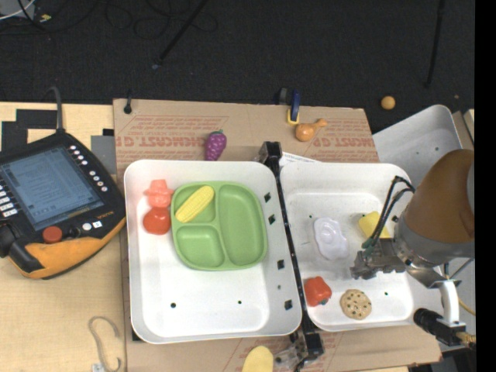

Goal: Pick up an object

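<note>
Gripper point(370, 267) low in right bin point(341, 178) — cookie point(356, 304) just beside

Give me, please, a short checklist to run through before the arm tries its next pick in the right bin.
1. Hand over the right bin, low near its right side: ok.
2. Anything held in the hand: cannot tell; the wrist hides its tips.
3. Nearest targets free of each other: ok; the cookie, the red piece and the clear piece lie apart.
4. Yellow piece reachable: not ok; it is partly hidden behind the arm's cables.
5. Left bin undisturbed: ok; the green tray lies flat with the corn in its upper left compartment.
</note>
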Controlling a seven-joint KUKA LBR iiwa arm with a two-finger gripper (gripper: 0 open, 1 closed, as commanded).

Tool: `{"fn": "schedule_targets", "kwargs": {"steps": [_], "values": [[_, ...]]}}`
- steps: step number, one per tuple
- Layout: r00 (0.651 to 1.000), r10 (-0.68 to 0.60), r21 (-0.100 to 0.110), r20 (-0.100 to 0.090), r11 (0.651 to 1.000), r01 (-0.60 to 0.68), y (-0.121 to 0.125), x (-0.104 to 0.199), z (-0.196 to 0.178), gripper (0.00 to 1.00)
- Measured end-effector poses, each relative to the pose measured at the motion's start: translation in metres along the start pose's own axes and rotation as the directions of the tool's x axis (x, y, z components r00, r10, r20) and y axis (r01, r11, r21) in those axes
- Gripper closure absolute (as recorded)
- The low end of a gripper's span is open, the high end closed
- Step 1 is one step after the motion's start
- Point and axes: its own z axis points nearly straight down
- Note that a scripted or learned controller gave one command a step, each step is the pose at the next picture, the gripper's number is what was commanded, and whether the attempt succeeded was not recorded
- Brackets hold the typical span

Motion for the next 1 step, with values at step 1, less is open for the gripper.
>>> {"fn": "schedule_targets", "kwargs": {"steps": [1], "values": [[1.0, -0.006, -0.003, 0.001, 1.0, 0.006, 0.0041, -0.0053, -0.0615, 1.0]]}}
